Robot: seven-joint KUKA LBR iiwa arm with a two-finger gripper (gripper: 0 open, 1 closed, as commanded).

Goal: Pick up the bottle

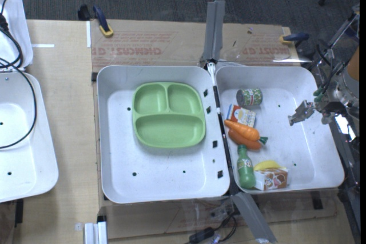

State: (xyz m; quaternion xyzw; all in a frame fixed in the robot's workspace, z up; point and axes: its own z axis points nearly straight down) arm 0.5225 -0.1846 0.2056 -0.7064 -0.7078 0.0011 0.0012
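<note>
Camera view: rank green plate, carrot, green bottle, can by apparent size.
1. Green plate, clearly largest.
2. Carrot and green bottle: look alike, not ranked.
3. Can, smallest, though foreshortening makes it unsure.

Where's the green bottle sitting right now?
The green bottle lies in the right bin, near its front left corner, just below the toy carrot and beside the yellow-topped carton.

Arm [349, 83] cut off, right edge

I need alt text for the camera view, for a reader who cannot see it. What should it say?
A green bottle lies in the right bin beside a carrot, a can and small cartons, while the gripper hangs over that bin's right side, apart from them. The left bin holds a green divided plate.
</note>
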